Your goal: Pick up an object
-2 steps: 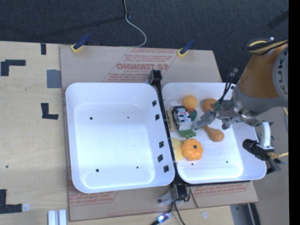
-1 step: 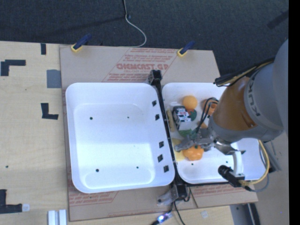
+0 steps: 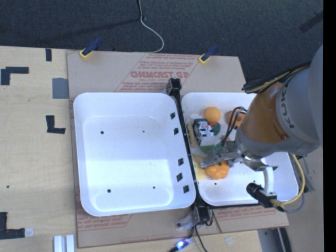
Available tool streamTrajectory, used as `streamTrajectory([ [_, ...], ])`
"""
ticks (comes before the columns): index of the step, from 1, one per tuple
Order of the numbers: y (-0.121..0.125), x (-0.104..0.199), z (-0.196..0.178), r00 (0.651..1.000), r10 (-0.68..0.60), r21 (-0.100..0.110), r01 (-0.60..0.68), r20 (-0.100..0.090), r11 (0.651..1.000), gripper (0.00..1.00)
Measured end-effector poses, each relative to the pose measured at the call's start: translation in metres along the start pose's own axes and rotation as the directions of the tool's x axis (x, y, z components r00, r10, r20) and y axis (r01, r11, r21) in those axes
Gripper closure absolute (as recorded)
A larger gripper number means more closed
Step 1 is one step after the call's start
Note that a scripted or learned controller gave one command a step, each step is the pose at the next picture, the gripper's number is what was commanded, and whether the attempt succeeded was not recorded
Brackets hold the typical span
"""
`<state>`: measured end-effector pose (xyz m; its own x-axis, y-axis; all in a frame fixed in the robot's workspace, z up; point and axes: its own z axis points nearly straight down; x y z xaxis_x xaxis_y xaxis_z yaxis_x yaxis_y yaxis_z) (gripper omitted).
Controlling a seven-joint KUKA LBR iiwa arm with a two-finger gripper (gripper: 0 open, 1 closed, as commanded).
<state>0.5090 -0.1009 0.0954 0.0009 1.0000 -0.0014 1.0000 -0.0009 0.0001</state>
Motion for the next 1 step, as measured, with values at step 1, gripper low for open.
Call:
streamTrajectory([
  [1,0.0426,0.1028,-0.0943,1.000,-0.012,-0.008,0.012,-0.003,1.000,1.00],
])
